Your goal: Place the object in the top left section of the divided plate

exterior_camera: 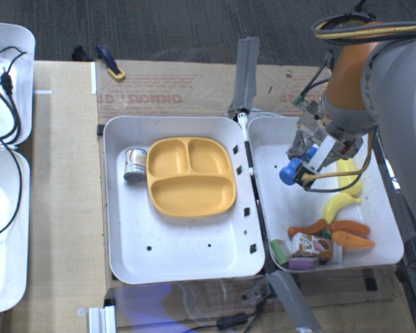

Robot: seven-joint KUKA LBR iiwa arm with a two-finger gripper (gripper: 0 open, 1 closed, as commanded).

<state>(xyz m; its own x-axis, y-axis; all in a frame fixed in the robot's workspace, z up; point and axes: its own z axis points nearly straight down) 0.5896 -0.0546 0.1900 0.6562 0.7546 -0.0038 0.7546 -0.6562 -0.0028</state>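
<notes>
Two-finger gripper [296, 173] pinches the small blue rounded plastic object [289, 174] (likely light, slick); you'd grip mid-body toward the yellow divided plate [191, 177].

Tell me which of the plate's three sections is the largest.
The bottom section of the yellow plate: it spans the full width, while the top left section and top right section split the other half between them.
</notes>
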